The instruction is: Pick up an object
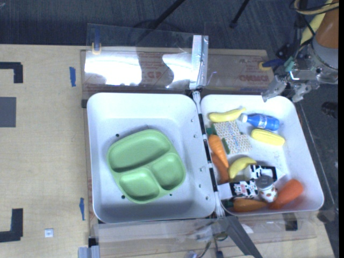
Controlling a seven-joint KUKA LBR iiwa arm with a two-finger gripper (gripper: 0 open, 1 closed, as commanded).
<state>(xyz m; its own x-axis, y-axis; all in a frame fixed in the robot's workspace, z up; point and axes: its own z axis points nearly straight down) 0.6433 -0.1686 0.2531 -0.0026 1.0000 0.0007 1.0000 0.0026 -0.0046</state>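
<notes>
The gripper (pixel 285 85) hangs above the far right corner of the right bin (pixel 309 160), just outside its rim, at the end of the grey arm with its orange band (pixel 328 28). Whether it is open or closed cannot be told from this angle, and nothing can be seen held in it.

The right bin holds a crowd of things. Near the far edge a banana (pixel 226 115) lies beside a blue bottle (pixel 262 122) with a white cap. Just in front of the bottle lies a yellow lemon-like piece (pixel 267 138), and to its left a patterned card (pixel 234 136) lies flat. A carrot (pixel 217 156) runs along the left wall. Next to it sits a second banana (pixel 242 165), touching a black-and-white packet (pixel 257 179). At the near edge another carrot (pixel 289 191) lies at a slant, with a long orange piece (pixel 248 203) beside it along the front wall.

The left bin (pixel 102 117) holds a green divided plate (pixel 146 164) with three compartments, set at a slant near the middle. Both bins rest on the wooden bench (pixel 37 144).
</notes>
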